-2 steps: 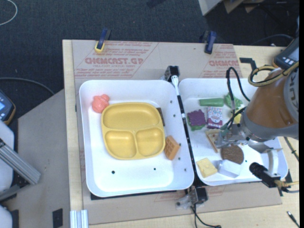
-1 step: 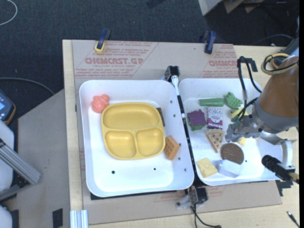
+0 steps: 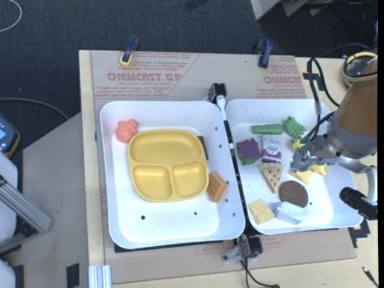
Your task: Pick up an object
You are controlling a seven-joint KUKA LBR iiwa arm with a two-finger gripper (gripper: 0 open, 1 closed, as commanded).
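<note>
- Where the arm reaches into your right white bin (image 3: 336,212), its grey two-finger gripper (image 3: 304,162) sits over a yellow toy piece (image 3: 307,174); you cannot tell its opening or grasp.
- Beside it lie a brown round cookie (image 3: 293,192) and a pizza wedge (image 3: 272,176).

Both bins (image 3: 114,179) are white. The divided plate (image 3: 166,164) is yellow, the lump (image 3: 126,129) beside it salmon pink, the waffle (image 3: 216,186) orange-brown. In the right-hand bin, the bar (image 3: 267,128) is green, the grapes (image 3: 248,150) purple, the carton (image 3: 272,148) red and white (with purple print), the cookie (image 3: 293,192) dark brown.
</note>
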